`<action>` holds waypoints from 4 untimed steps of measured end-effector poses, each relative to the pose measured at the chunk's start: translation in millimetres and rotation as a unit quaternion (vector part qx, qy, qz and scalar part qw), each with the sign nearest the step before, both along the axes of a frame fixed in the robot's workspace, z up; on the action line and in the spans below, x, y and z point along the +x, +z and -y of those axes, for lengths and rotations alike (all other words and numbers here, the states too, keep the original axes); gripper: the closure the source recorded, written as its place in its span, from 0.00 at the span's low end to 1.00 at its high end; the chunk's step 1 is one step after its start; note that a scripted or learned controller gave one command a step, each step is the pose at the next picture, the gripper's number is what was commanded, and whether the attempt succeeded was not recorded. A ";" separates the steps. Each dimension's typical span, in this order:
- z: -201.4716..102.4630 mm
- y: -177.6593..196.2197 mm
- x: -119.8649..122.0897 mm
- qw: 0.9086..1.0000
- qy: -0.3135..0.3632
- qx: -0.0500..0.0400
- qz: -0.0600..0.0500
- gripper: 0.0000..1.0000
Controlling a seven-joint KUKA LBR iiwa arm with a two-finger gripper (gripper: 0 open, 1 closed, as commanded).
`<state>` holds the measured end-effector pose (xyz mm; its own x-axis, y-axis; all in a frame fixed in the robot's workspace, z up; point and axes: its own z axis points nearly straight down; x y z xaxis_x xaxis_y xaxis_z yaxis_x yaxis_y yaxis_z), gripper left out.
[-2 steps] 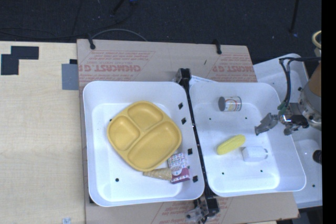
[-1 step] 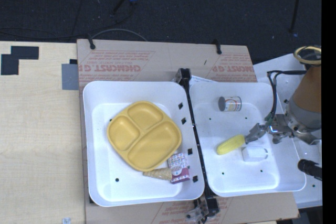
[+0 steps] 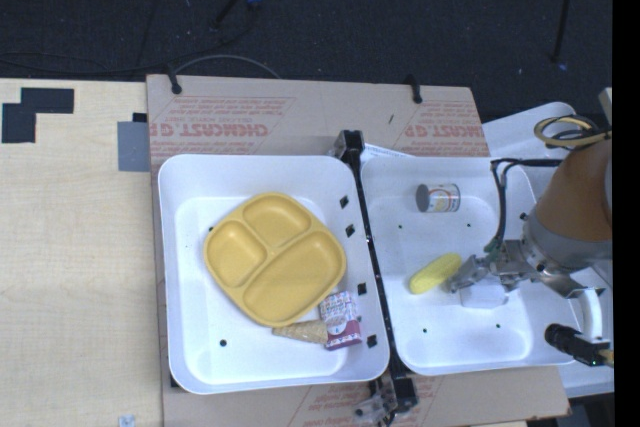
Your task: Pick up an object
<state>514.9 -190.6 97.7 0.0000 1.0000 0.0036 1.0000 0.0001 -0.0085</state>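
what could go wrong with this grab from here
1. The gripper sits low in the right bin, right beside the yellow corn-shaped toy; closing from the side may push it away instead of pinching it.
2. The small can lies on its side; a bump could roll it.

My arm (image 3: pixel 572 215): grey body w/ broad orange band above wrist, rounded housing. Black cables loop over upper part, plus a yellowish coil near the top. My gripper (image 3: pixel 472 277) is grey metal, small, boxy, w/ a pale block under it.
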 end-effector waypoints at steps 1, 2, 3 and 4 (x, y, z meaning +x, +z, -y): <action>-0.8 -10.6 -0.3 1.000 -0.001 -0.001 0.002 0.00; -0.2 -0.2 -0.2 1.000 -0.002 -0.001 0.002 1.00; 5.9 58.1 6.7 1.000 0.001 -0.002 0.005 1.00; 6.3 110.3 7.2 1.000 0.001 -0.002 0.005 1.00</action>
